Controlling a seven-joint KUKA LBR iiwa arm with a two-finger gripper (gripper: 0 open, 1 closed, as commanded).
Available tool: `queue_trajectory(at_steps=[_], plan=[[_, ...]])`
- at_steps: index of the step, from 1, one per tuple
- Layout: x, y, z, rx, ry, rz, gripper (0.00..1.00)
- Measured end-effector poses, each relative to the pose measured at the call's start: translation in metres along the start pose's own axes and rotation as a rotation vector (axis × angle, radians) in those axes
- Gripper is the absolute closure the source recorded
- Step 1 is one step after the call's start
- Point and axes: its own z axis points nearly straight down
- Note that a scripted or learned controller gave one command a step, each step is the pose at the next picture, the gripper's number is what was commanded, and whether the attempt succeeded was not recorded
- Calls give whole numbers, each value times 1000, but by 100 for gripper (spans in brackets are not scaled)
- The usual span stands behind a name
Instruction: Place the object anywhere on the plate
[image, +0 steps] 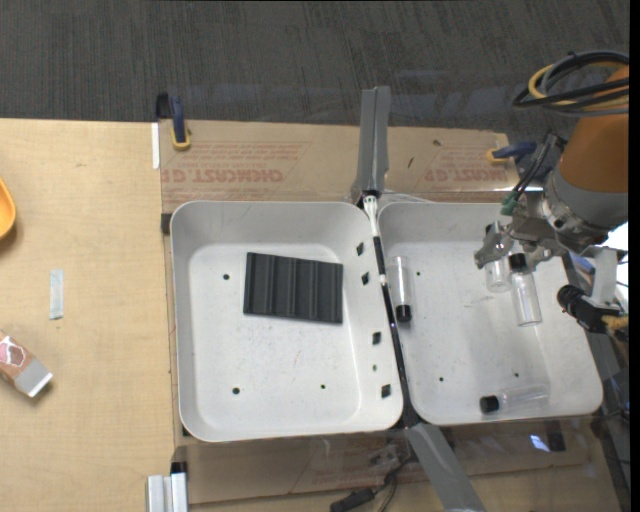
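A dark grey ribbed plate (294, 288) lies flat in the left bin (200, 400), toward its back. Three clear vials with black caps are in the right bin (450, 395). One vial (400, 288) lies along the left wall, and another vial (515, 400) rests near the front edge. The third vial (526, 300) sits right under my gripper (508, 268), its cap up against the gripper's tip. My gripper hangs over the back right of the right bin, far to the right of the plate. Whether that vial is held or lying on the bin floor is unclear.
A grey divider bar (375, 150) runs between the bins. The tan bench to the left bears an orange object (5, 210), a small grey strip (56, 294) and a wrapped item (22, 366). Cables (575, 80) loop above the arm at the right.
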Motion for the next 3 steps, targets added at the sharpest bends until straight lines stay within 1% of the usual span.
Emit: queue_trajectory(at_steps=[1, 2, 3], plan=[[95, -52, 3, 1, 0, 10, 100], [154, -20, 30, 1, -1, -44, 100], [216, -80, 27, 2, -1, -126, 100]])
